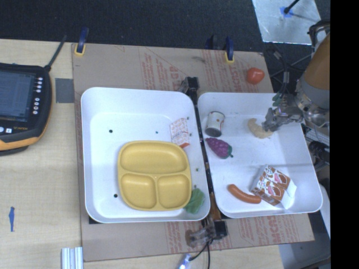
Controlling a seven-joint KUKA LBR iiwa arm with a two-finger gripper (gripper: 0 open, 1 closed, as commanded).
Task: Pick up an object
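Spreading across most of the view, the desk (33, 178) carries a sheet of brown cardboard (140, 66) on which two shallow white bins sit side by side. The left bin (101, 108) holds a yellow divided plate (154, 174) with three compartments, a green item (195, 201) tucked against the plate's lower right corner, and a small red-and-white packet (179, 130) near the bin's right wall. The right bin (280, 156) holds six smaller things: a red-and-white patterned carton (273, 185) lying tilted near the lower right, an orange-red sausage (244, 194) just beside it on the left, a purple bunch of grapes (219, 147) by the left wall, a small dark cup (214, 124) lying on its side above the grapes, and a pale tan object (257, 128) toward the upper right.

At the left edge of the desk rests an orange-framed control pendant (17, 105). The arm (317, 72) reaches in from the right, and its claw (275, 118) is down in the right bin, just beside the tan object and seemingly touching its right end. Whether the claw is released or clenched cannot be told from this slant. A small red tomato-like ball (255, 75) lies on the cardboard above the right bin.
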